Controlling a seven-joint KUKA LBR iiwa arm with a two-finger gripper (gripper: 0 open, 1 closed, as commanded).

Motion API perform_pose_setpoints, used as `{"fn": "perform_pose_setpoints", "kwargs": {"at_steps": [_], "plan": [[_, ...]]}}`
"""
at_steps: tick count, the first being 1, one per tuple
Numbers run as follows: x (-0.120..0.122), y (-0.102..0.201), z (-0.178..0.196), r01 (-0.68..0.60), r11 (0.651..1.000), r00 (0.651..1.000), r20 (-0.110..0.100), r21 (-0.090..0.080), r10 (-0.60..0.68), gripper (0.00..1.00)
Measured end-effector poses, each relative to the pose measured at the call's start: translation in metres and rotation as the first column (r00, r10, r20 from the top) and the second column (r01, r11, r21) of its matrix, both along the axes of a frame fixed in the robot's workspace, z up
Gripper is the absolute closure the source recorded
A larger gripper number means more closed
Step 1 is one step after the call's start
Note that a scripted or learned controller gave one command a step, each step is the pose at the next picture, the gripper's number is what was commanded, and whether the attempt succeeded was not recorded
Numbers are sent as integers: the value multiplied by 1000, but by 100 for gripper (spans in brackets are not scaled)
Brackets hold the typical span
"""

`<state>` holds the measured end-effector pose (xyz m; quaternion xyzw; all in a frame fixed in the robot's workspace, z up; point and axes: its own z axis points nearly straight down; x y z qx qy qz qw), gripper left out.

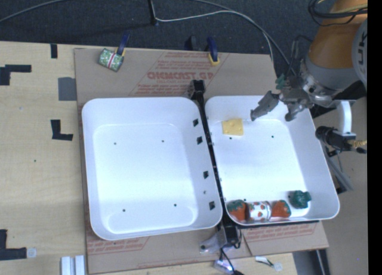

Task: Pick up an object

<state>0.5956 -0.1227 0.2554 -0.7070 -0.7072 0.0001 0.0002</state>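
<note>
On the far left of the surface [36, 166], near the back edge of the cardboard sheet [173, 74], a small green and white block [111, 59] sits apart from both bins, so it looks like a stray and not a candidate for picking.

The left bin [95, 148] sits tight against its neighbour, the two joined along a dark seam with clips [206, 148], probably so neither slides when the arm works in them.

The right bin [322, 172] carries the possible targets. A flat yellow square [233, 127] lies alone near the bin's back left corner, with free space on every side. Along the front wall a row of small things is crowded together: a red and green piece [238, 209], a white one with red spots [259, 210], an orange one [280, 209] and a green one [299, 197]. They touch or nearly touch, likely because the bin's floor slopes up at the rim and gathers them there.

The hand [276, 108] hangs above the bin's back edge, just right of the yellow square, fingers spread apart and holding nothing. Its position suggests the square is the easiest pick, being nearest and uncrowded.
</note>
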Motion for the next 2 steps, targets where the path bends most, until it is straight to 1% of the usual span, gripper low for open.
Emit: {"fn": "perform_pose_setpoints", "kwargs": {"at_steps": [1, 2], "plan": [[24, 8, -101, -1, 1000, 1000, -8, 1, 1, 0], [44, -2, -170, 0, 1000, 1000, -6, 0, 0, 0]]}}
